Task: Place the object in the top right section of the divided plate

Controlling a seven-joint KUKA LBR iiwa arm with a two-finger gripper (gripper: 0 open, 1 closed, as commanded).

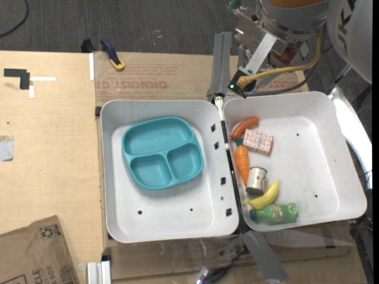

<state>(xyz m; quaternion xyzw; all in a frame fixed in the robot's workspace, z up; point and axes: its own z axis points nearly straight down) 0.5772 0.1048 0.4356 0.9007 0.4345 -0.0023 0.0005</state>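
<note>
A teal divided plate lies in the left bin, with one wide section at the back and two smaller ones at the front. The right bin holds, along its left side, an orange pepper, a pink box, a carrot, a small tin can, a banana and a green bottle. My gripper hangs high over the back edge of the bins, near where they meet. I see nothing held in it.
The arm's wrist, with its orange band and cables, fills the upper right above the right bin. A cardboard sheet lies behind the bins. A blue and yellow clamp sits on it.
</note>
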